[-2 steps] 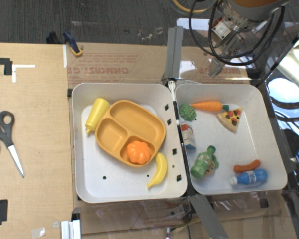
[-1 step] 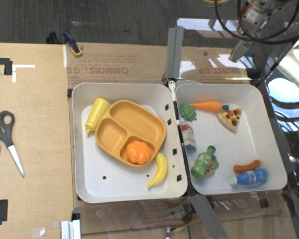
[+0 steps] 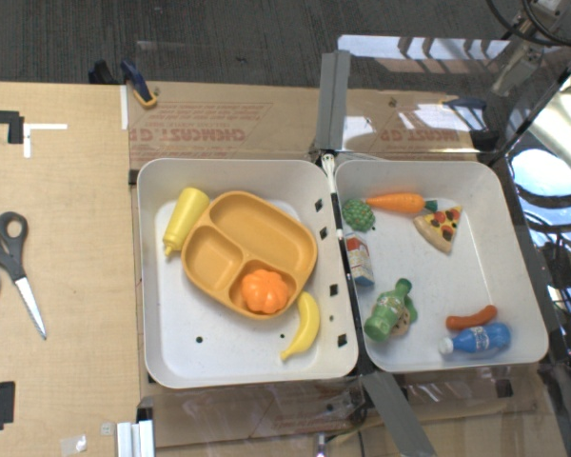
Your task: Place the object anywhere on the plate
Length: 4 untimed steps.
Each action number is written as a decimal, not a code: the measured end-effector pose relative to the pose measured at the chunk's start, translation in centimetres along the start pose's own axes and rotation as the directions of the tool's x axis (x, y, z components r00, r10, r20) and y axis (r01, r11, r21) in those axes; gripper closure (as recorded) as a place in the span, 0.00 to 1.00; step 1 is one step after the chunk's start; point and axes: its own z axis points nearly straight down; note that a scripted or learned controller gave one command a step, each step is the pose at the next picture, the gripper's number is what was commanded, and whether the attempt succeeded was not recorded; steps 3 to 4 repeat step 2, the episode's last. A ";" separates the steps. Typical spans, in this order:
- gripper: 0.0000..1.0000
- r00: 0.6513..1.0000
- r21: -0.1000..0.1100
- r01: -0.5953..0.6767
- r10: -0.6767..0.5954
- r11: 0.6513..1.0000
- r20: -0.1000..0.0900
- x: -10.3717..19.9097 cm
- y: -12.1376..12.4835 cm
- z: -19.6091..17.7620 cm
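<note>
An orange-yellow plate [image 3: 257, 231] with three compartments lies in the left bin [image 3: 162, 350]. A round orange toy fruit [image 3: 266, 291] sits in the plate's near right compartment. A yellow squeeze bottle [image 3: 184, 219] leans against the plate's left rim. A banana [image 3: 305, 327] lies on the bin floor just off the plate's near right edge.
The right bin [image 3: 514, 284] holds a carrot [image 3: 395, 202], a green vegetable [image 3: 359, 215], a pizza slice [image 3: 440, 227], a small can [image 3: 360, 261], a green bottle [image 3: 390, 312], a sausage [image 3: 471, 318] and a blue bottle [image 3: 476, 341]. Scissors [image 3: 14, 265] lie on the bench at far left.
</note>
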 end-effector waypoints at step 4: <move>1.00 0.990 0.000 0.138 -0.138 0.990 -0.002 6.6 9.1 -1.6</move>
